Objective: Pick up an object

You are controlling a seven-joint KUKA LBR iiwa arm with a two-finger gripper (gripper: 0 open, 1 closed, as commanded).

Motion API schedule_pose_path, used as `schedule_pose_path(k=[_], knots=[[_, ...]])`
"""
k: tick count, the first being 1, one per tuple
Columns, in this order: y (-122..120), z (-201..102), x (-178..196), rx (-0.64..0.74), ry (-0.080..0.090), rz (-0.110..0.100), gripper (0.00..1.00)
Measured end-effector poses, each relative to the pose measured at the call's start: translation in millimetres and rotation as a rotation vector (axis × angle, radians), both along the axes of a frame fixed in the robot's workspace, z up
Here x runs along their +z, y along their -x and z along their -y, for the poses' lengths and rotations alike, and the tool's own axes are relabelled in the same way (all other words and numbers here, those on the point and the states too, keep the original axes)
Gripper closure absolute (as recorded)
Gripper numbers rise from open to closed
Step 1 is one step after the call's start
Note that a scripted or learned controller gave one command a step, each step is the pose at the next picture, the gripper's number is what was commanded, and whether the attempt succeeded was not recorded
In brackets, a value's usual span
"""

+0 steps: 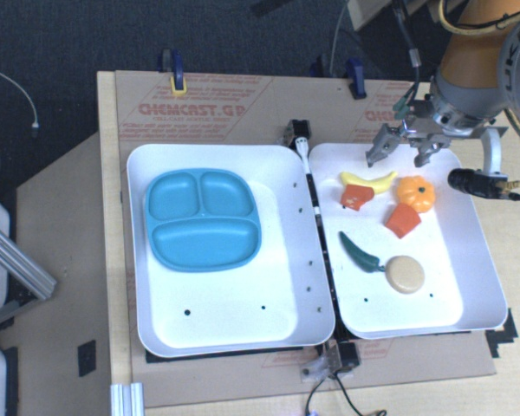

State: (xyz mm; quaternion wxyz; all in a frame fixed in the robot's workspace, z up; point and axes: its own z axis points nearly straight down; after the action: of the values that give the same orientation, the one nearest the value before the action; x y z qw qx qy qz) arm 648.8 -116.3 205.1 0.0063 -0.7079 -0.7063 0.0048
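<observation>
I have two bins side by side on the bench (121, 232). The left bin (286, 258) holds a divided plate (204, 219), lying toward its left and far side. In the right bin (468, 293), a banana (370, 180) lies at the far left, with a small wedge (356, 198) touching its near side. Right of them sits a round fruit (416, 193), a block (403, 221) just near of it. Nearer still, a pod-shaped piece (359, 252) lies left of a disc (406, 275). The gripper (405, 148) hangs over the far edge of the right bin.

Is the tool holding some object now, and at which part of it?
Nothing is held. The tool hangs open above the right bin's far edge, apart from the banana.
</observation>
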Motion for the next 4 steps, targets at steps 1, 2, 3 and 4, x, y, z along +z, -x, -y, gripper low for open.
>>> schedule_pose_path(k=[1,2,3,4], knots=[[-2.9,-0.2,9.1,0.003,0.002,0.015,0.00],[-9.2,3.6,-50.5,0.002,0.001,0.010,0.00],[-12.4,8.7,-111.0,0.002,0.001,0.009,0.00],[-13.6,9.0,-114.9,0.003,0.001,0.010,0.00]])
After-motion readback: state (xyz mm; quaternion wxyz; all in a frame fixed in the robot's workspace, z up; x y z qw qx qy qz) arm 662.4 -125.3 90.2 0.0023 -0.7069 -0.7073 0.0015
